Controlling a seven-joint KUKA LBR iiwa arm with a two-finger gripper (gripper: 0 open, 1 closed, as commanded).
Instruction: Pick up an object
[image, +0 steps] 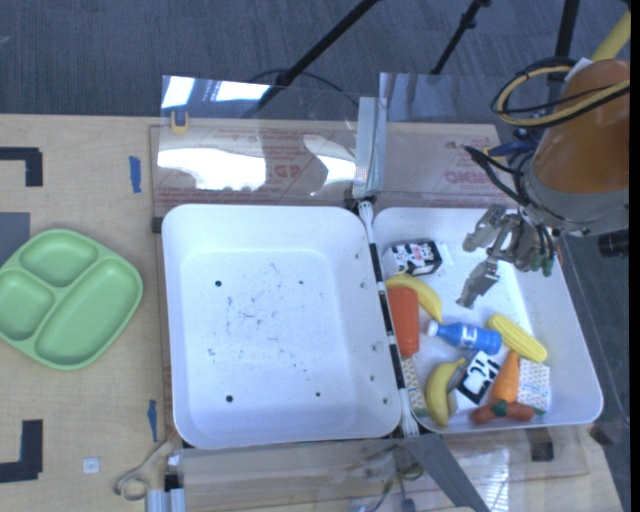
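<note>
Looking like nothing's grabbed yet: the claw (492, 258) hangs over the right bin (578, 345), fingers spread with nothing between them I think, while the banana (418, 294) and other toys lie below.

The gripper (484, 262) hangs over the right bin (575, 330) — fingers spread, nothing between them — above toy food.

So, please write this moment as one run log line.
gripper: open, above right bin | held: nothing | left bin | blue bottle: lying
</note>
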